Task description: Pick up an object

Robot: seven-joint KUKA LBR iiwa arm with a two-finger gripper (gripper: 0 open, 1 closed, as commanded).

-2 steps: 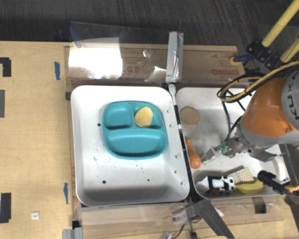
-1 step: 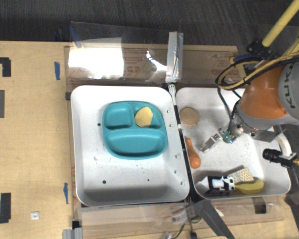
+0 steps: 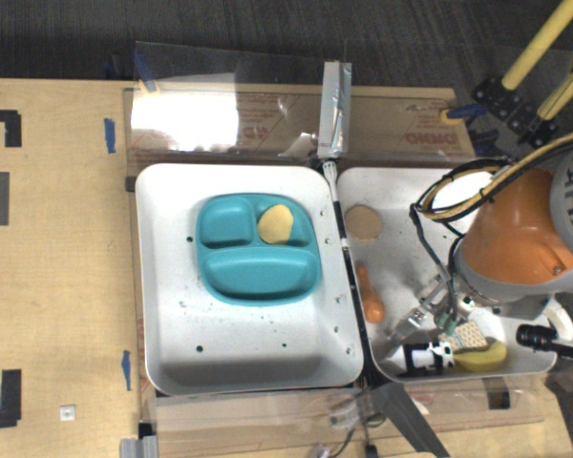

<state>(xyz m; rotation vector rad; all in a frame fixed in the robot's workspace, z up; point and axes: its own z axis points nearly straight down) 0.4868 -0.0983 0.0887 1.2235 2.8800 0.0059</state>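
Grey-and-orange arm's gripper (image 3: 437,315) low in right white bin (image 3: 392,198), poised over clutter: yellow banana-shaped toy (image 3: 485,356), waffle-patterned piece (image 3: 468,335), orange carrot-like toy (image 3: 371,303). Grip state: cannot tell. Left bin's teal divided plate (image 3: 258,256) cradles yellow ball (image 3: 275,223).
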